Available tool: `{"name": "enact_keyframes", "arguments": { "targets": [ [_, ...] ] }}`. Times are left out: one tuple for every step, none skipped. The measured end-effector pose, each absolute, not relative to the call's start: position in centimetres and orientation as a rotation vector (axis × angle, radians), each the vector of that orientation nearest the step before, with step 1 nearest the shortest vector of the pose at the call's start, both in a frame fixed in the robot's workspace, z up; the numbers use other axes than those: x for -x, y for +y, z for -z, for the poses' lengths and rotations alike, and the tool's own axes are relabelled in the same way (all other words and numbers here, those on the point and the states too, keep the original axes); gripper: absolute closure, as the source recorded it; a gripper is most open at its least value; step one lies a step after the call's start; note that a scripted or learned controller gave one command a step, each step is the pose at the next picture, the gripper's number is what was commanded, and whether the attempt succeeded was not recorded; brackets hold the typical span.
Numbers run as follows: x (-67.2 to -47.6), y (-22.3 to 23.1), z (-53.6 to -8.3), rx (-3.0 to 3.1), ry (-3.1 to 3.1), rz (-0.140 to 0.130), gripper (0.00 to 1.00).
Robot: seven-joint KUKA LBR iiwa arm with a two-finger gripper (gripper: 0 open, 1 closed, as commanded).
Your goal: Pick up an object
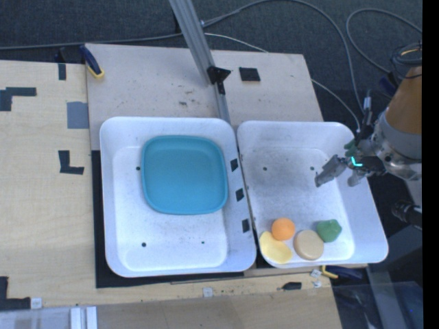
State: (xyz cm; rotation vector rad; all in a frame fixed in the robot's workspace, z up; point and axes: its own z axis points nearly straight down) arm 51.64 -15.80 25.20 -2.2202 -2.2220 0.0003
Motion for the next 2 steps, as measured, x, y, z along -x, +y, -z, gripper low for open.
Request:
{"name": "enact_keyframes", "arguments": {
  "targets": [
    [-51.6,-15.8,-25.2,2.220,-2.222,0.000,0.00],
    [-51.1,-14.9,-19.5,2.217,-2.219,-0.005,0.00]
  ]
}}
